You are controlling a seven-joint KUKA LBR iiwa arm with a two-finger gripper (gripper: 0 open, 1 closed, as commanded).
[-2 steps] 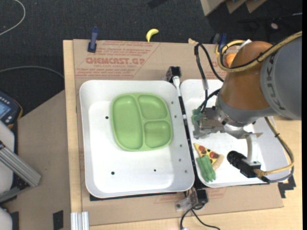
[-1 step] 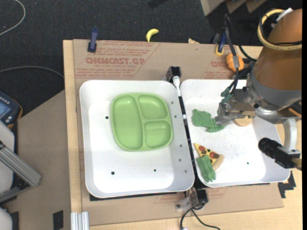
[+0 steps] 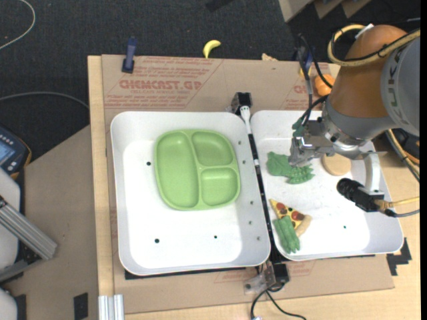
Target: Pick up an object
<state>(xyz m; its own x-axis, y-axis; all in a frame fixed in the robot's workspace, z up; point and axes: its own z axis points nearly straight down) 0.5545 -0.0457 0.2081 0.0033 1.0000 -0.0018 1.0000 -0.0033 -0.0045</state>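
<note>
You see two white bins on the desk. The left bin (image 3: pixel 127 199) holds one green divided plate (image 3: pixel 197 169). The right bin (image 3: pixel 353 235) holds three toys: one green leafy piece (image 3: pixel 285 167) near its left wall, one pizza slice (image 3: pixel 292 215) and one green pod (image 3: pixel 288 235) toward its near-left corner. The tool (image 3: pixel 301 153) sits low over the leafy piece; you cannot tell its spread.

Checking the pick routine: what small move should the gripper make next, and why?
Probably close and lift a little: the gripper sits low over the green leafy toy in the right bin, right at its upper edge.
</note>
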